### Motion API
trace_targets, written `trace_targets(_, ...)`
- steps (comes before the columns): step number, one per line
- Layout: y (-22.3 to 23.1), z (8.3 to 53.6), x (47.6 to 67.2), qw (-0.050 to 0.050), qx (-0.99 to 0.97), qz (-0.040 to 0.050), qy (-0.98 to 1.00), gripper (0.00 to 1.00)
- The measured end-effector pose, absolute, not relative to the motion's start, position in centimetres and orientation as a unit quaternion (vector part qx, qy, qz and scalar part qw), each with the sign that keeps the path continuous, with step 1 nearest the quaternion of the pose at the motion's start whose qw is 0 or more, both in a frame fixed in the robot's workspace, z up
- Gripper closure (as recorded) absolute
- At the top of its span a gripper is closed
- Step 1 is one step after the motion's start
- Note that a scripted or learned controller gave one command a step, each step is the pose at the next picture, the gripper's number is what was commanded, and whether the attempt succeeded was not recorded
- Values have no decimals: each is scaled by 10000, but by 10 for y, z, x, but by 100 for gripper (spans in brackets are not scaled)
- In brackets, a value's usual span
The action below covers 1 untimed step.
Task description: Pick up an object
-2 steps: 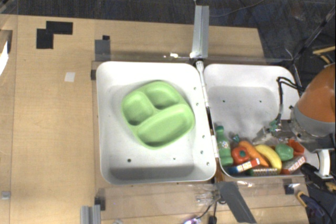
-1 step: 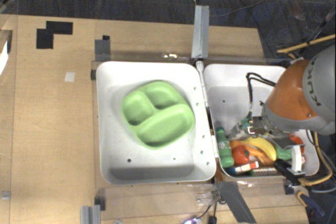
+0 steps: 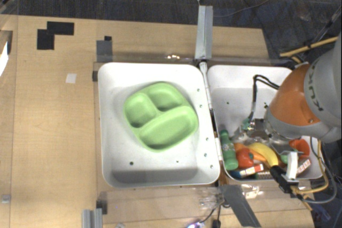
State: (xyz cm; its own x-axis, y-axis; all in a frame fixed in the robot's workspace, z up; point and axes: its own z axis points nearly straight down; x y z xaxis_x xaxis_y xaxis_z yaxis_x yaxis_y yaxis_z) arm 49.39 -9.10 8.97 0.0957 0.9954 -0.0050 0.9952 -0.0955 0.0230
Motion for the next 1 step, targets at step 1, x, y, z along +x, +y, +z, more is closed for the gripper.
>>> trace_targets(1,-89,99,497,100,7379,82,6747,100)
